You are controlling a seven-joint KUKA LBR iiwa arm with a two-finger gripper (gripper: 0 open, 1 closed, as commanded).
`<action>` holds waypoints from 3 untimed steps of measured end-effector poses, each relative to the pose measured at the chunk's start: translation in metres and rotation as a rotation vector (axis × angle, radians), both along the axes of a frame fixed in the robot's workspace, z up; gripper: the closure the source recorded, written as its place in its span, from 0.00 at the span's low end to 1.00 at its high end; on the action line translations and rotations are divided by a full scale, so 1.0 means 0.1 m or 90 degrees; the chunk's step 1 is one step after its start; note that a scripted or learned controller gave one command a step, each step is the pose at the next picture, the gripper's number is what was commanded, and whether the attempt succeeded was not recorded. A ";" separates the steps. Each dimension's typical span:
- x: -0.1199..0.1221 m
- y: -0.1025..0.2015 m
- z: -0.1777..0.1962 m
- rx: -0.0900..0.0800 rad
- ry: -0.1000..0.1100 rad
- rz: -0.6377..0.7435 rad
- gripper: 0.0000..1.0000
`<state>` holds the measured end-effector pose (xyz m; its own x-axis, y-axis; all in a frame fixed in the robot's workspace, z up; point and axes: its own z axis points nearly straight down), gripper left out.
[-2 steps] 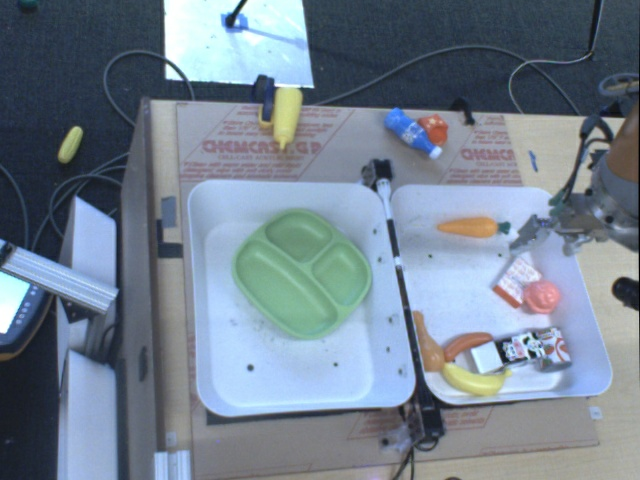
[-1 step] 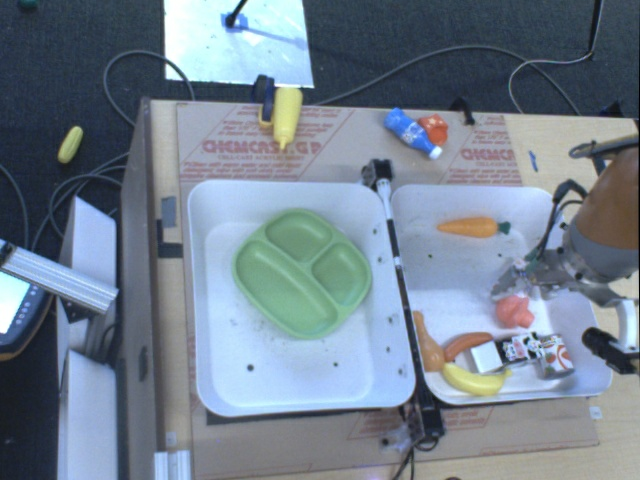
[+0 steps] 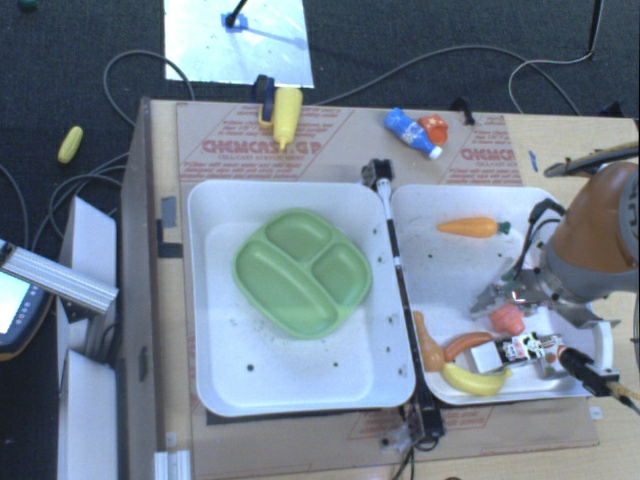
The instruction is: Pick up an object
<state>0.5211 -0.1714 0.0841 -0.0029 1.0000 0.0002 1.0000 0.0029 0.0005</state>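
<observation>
Two shallow white bins sit side by side on the bench. The left bin (image 3: 215,368) holds a green divided plate (image 3: 302,272), lying flat near its centre. The right bin (image 3: 450,203) holds a toy carrot (image 3: 468,228) near its far wall, well apart from a cluster at the near edge: a red ball-like toy (image 3: 508,319), a toy hot dog (image 3: 464,346), a toy banana (image 3: 474,379) touching the near wall, an orange piece (image 3: 428,343) against the divider, and a small printed block (image 3: 524,349). The gripper (image 3: 500,296) hangs just above and beside the red toy (whether its jaws are parted or closed cannot be told). Nothing is seen between its fingers. Beyond the bins, a yellow bottle (image 3: 285,114) and a blue bottle (image 3: 412,133) with a red toy (image 3: 434,127) beside it lie on the cardboard (image 3: 330,138). Cables (image 3: 140,63) cross the dark floor.
</observation>
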 end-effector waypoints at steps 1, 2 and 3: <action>-0.03 0.01 0.00 0.000 0.000 -0.001 0.00; -0.16 -0.11 0.00 0.000 0.000 -0.001 0.00; -0.15 -0.11 0.11 0.000 -0.003 0.000 1.00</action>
<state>0.5064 -0.1822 0.0955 -0.0024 1.0000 -0.0002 1.0000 0.0024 0.0046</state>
